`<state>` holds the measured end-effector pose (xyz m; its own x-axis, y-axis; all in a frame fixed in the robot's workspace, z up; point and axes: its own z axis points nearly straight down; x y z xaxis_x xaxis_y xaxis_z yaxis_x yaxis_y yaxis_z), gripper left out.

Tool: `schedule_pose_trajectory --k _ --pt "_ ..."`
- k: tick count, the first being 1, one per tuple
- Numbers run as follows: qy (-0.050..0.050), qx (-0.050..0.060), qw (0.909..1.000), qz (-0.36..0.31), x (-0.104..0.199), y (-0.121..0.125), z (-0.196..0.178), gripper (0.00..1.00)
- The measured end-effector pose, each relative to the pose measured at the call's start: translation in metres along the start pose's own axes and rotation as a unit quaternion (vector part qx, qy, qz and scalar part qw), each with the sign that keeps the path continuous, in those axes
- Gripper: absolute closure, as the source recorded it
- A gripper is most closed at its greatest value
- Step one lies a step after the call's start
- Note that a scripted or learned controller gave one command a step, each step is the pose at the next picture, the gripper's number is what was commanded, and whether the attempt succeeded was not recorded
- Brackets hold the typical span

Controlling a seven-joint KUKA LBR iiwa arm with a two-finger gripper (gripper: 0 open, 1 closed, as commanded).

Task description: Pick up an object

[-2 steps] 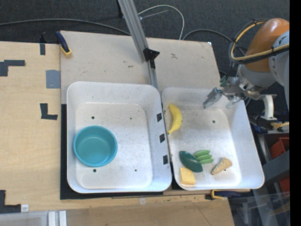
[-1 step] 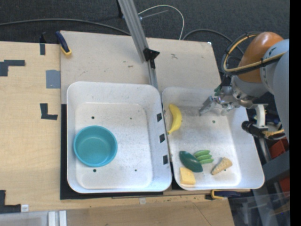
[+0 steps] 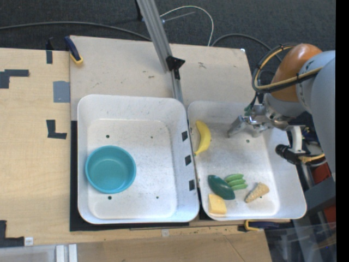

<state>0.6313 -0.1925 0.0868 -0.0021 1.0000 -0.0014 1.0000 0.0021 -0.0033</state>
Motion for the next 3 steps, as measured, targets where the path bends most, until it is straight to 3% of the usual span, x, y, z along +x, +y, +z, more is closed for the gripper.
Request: schedule_pose_trajectory --k 1,3 --pt "0.000 -0.001 1.0000 -0.001 0.000 0.001 -0.012 1.00" --pt "-0.001 -0.005 1.0000 0.000 -0.003 0.011 -0.133 1.00"
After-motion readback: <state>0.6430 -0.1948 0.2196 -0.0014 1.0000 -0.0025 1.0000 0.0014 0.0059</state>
